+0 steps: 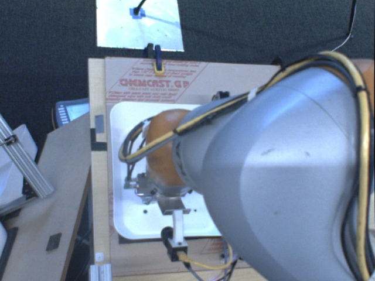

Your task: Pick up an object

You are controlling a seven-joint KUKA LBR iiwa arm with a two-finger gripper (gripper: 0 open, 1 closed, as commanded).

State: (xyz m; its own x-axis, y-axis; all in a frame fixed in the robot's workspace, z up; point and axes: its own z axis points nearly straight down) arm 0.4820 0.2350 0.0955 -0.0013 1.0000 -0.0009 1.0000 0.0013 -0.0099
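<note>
Evidently the arm (281, 174) is reaching low over the left bin (126, 215) to hunt an object, its bulk hiding whether the tool is wide or narrow.

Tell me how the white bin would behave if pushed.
The white bin looks shallow and wide, so it would probably not tip. Its thin, rounded rim suggests light moulded plastic, so it might slide on the board or flex.

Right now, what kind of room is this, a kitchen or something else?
Probably a robot lab or workshop, not a kitchen. A big grey robot arm with cables reaches over a white bin on a wooden bench, and a clamp grips a board behind.
</note>
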